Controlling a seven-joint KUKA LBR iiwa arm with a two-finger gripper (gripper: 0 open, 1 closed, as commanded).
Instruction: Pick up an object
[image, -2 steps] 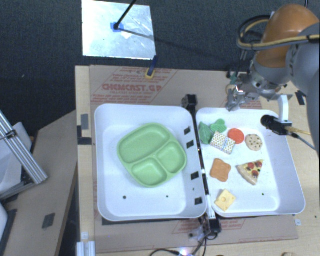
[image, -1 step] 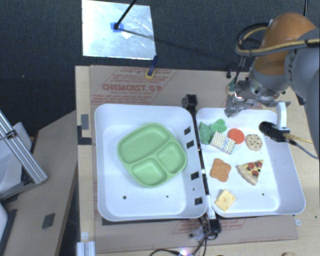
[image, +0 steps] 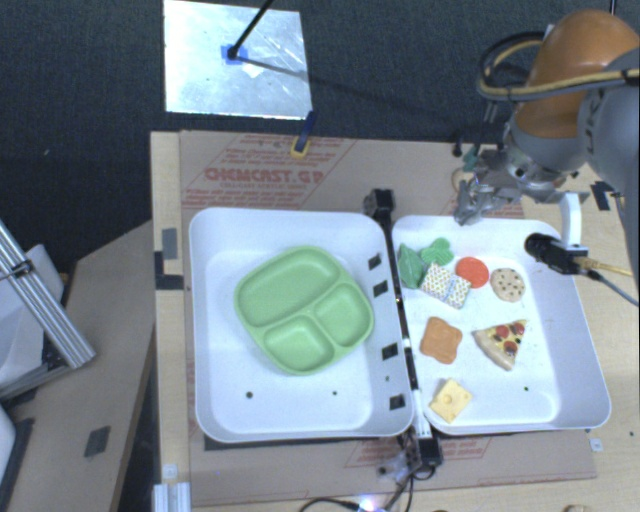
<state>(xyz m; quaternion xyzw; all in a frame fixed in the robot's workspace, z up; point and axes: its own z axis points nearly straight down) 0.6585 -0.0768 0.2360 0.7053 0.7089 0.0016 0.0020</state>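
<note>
White right bin keeps open floor beyond the pizza slice.

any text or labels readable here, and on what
"OKMCAST" or similar, red print on the cardboard sheet behind the bins; letters blurred, spelling unsure.
More red print around it and on the cardboard's front edge: too small to read.
No text seen on the toy food or the green divided plate.
</note>
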